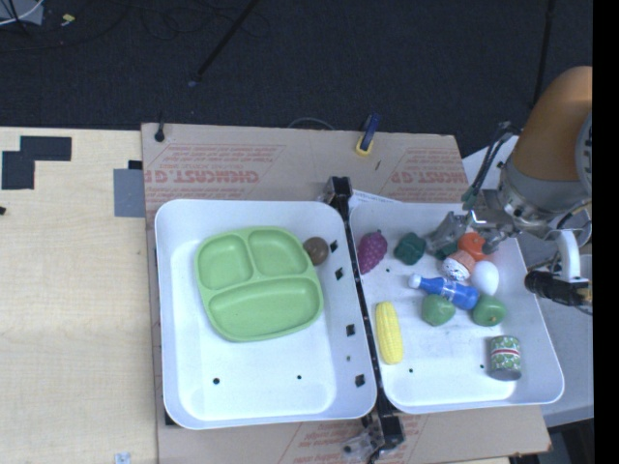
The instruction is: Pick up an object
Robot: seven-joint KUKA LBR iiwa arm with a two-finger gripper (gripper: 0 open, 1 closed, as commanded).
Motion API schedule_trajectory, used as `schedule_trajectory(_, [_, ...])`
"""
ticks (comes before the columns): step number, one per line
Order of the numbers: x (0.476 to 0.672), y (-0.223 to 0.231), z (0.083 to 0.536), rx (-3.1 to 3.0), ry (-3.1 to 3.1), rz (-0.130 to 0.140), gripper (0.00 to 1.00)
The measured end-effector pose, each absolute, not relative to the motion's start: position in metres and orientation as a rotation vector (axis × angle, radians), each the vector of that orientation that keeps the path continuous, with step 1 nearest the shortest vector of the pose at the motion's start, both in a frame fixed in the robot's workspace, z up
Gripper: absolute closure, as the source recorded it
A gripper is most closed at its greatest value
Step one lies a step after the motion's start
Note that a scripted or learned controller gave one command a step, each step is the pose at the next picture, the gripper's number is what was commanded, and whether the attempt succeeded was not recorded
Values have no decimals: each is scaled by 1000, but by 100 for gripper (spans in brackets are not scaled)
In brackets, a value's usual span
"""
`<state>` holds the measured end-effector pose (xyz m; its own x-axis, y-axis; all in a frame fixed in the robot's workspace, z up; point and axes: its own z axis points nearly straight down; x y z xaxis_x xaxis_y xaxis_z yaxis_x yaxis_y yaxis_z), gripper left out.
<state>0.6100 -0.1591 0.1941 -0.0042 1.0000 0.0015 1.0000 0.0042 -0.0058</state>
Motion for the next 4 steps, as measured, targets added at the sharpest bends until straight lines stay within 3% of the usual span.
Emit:
schedule_trajectory(2, [603, -154, 94, -2217, -2221, 3, 0])
schedule_trajectory(3, [603, -153, 87, -2220, -2218, 2, 0])
schedule_trajectory(4, [603, -154, 97, -2223, -2213, 2, 100])
